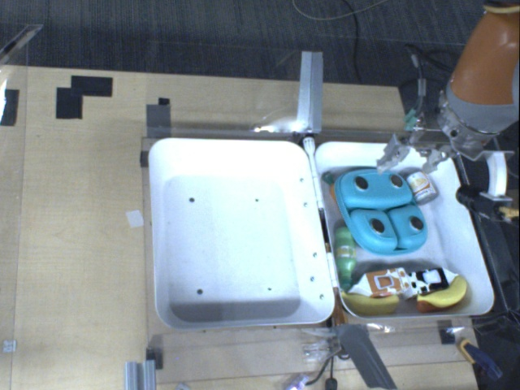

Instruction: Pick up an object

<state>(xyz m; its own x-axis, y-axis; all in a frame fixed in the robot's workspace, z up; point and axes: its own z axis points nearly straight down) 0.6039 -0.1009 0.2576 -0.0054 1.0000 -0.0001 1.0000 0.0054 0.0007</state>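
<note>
Objects for picking all lie in the right bin (479, 254), crowded together, while the left bin (236, 234) beside it holds nothing to grasp. In the camera view, a blue moulded piece (380, 210) with three rounded lobes fills the middle of the right bin. A green item (345, 254) sits along the bin's left wall, touching the blue piece's lower left. A banana (406, 301) curves along the near wall, with a small orange-and-white carton (388, 282) and a black-and-white item (431, 280) lying on or against it. A small bottle with a tan cap (421, 187) rests just beside the blue piece's upper right lobe.

The gripper (412, 154) hangs over the far right corner of that bin, its thin fingers (392, 158) spread apart with nothing between them, one near the blue piece's far edge and the other close to the small bottle. I judge this to be the approach step: no grasp is made yet. The next move likely calls for a descent onto one item, either the bottle or the blue lobe's edge, then a close.

How high the fingertips hang above the objects is hard to tell from this slanted view. The arm (487, 63) is cut off at the frame's right, and the green item's shape is unclear.
</note>
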